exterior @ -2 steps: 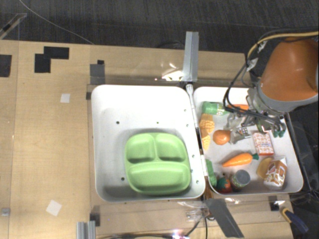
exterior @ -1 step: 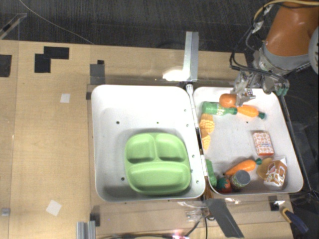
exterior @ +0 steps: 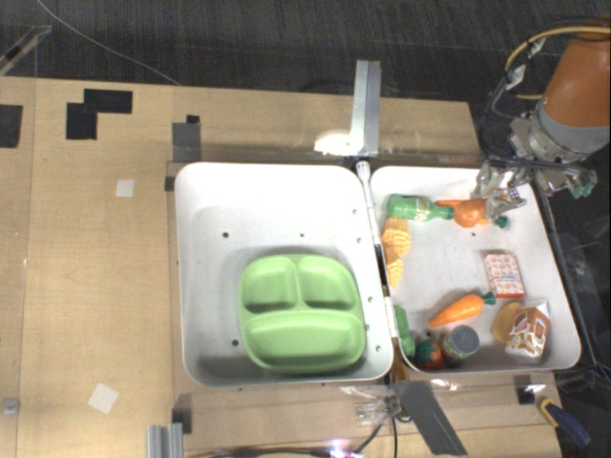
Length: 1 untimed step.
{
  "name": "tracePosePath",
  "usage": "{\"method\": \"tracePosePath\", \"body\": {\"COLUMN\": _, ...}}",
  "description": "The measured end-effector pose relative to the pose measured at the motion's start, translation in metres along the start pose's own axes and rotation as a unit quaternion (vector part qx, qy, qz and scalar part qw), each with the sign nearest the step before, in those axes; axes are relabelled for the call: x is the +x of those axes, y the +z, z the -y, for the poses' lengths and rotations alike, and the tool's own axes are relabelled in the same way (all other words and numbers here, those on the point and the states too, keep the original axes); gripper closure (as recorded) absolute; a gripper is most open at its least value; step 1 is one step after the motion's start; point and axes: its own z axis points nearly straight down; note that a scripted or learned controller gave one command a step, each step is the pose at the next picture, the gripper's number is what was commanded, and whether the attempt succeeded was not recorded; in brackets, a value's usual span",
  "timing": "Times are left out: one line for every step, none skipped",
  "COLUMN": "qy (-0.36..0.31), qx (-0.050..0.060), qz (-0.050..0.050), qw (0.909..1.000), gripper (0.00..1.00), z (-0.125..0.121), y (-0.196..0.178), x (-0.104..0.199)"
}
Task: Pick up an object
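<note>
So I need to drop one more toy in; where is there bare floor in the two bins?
Left bin: bare floor along the back and left of the green divided tray. Right bin: one open patch mid-floor, between the corn cob and the small printed box. Its front edge and back, by the gripper, are crowded.

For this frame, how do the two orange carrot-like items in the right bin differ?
The upper carrot lies at the far end of the right bin, directly beside the gripper; the lower carrot lies near the front, apart from it. The lower carrot shows full length, tilted diagonally, with a green stem end; the upper carrot looks shorter and rounder, partly hidden. Both are orange toy food resting on the bin floor.
</note>
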Motion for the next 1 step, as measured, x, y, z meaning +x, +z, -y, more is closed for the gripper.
{"method": "tracePosePath", "body": {"qy": -0.200, "qx": -0.001, "qz": 0.000, "qw": 0.9797, "gripper": 1.00, "z": 0.0187, "y": 0.0211, "x": 0.0180}}
